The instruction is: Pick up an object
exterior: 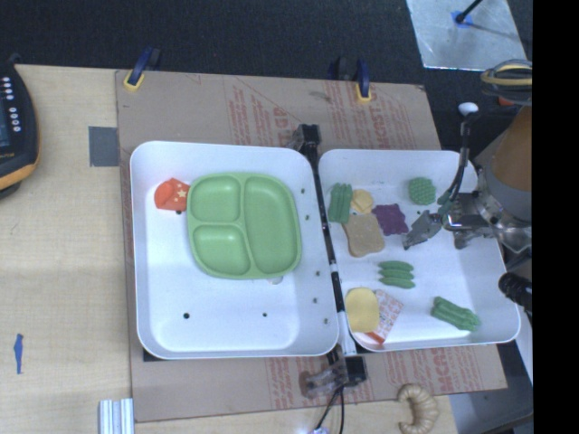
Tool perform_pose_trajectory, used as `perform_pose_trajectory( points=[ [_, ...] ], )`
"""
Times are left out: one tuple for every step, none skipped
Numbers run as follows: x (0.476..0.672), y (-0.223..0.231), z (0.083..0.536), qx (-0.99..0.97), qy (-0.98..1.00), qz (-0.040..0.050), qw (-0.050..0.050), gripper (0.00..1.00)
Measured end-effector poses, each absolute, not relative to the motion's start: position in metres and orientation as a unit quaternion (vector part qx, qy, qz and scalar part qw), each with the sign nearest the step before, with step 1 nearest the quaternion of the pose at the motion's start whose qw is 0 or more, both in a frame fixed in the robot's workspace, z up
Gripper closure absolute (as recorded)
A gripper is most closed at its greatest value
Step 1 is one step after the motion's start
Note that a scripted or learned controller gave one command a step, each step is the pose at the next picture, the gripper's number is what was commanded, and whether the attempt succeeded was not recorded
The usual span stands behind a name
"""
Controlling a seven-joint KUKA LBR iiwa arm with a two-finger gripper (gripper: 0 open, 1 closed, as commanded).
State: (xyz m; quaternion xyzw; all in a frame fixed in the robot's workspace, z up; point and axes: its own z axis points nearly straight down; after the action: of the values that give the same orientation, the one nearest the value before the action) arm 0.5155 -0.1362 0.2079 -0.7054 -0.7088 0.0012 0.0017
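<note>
Over the right bin (479, 269), near its right side, hangs the tool (425, 231), its dark fingers pointing left and down toward the bin floor; whether they are spread or closed I cannot tell, and nothing shows between them. Just left of the tool lies a purple piece (391, 217), with a tan slice (365, 236) beside it. Also in this bin are a green ridged strip (340, 202), a round green piece (421, 190), a pea pod (396, 273), another green piece (454, 314) near the front right corner and a yellow piece (363, 309) at the front left. The left bin (163, 315) bears a green divided plate (244, 224) and a red piece (171, 194) touching the plate's left edge
</note>
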Motion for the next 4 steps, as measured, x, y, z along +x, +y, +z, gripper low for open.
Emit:
perform_pose_trajectory(
  points=[
    [0.494, -0.110, 0.085, -0.705, -0.710, 0.0033, 0.006, 0.00],
    [0.529, -0.110, 0.092, -0.704, -0.710, 0.0004, 0.000, 0.00],
    [0.527, -0.111, 0.102, -0.704, -0.710, 0.0019, 0.001, 1.00],
    [0.527, -0.111, 0.102, -0.704, -0.710, 0.0020, 0.001, 0.00]
  ],
)
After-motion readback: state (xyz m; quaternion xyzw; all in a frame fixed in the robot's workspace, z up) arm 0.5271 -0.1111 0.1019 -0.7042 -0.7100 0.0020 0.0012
